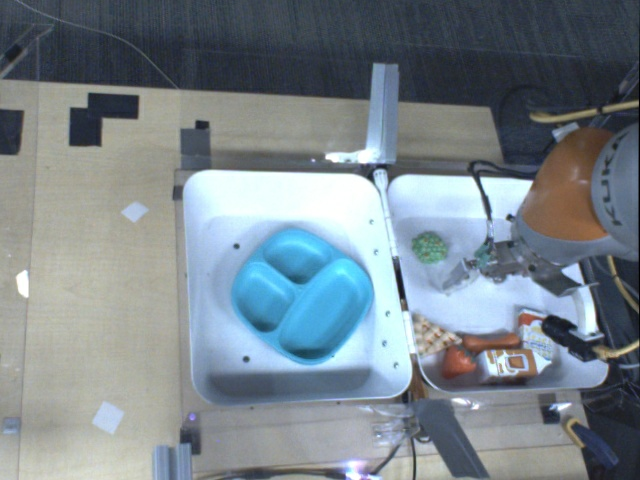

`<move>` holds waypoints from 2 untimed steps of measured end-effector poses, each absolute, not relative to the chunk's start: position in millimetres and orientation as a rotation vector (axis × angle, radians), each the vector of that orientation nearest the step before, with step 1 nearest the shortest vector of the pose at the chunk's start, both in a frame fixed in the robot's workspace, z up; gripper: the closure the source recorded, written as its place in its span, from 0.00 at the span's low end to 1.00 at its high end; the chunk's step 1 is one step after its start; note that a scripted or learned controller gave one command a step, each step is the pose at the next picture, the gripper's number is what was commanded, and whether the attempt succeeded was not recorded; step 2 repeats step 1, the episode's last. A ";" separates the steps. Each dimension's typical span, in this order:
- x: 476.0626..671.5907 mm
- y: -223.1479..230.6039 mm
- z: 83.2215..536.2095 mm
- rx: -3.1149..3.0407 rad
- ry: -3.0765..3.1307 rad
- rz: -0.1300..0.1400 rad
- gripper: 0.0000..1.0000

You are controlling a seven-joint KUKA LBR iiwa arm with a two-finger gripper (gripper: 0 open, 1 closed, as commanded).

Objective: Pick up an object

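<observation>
The right bin point(450, 196) holds several small items. A green bumpy ball point(430, 247) lies near its left wall. Along the front lie a tan waffle-like piece point(428, 336), a red tomato-like piece point(457, 362), a brown sausage point(490, 342), a brown carton point(512, 365) and a white-and-red pack point(537, 330). My gripper point(462, 273) is low over the bin's middle, just right of and below the green ball, pointing left. I see nothing held in it.
The left bin point(210, 268) carries a blue divided plate point(303, 294). A metal divider post point(384, 118) stands between the bins at the back. The arm's orange band point(565, 193) and cables overhang the right bin's right side.
</observation>
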State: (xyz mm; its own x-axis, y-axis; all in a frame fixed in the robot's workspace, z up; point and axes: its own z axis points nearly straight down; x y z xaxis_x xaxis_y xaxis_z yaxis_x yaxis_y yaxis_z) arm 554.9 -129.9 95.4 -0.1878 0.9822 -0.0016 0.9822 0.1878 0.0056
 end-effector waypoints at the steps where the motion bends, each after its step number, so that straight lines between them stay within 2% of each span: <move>1: 615.0 -159.8 114.5 1.676 2.646 0.006 0.00; 2: 615.0 -159.8 114.5 1.676 2.646 0.006 0.00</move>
